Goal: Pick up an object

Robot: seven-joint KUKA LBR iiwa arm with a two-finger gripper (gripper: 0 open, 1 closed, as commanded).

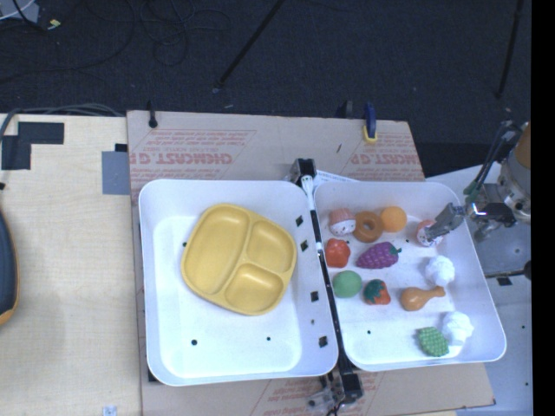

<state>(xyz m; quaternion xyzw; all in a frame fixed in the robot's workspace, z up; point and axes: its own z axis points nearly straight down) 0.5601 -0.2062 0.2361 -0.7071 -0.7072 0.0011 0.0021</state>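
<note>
Since I cannot tell the gripper (447, 219) opening, I center it over the small red-and-white toy (427, 232) near the right bin's (486, 306) far right edge before descending.

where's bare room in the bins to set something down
Left bin: bare floor in front of the yellow tray. Right bin: a bare patch below the green ball, left of the broccoli. Its upper half is crowded with toy food.

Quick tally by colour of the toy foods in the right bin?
Orange/brown: 3
Red: 2
Green: 2
White: 2
Purple: 1
Pink and white: 1
Total: 11
</note>
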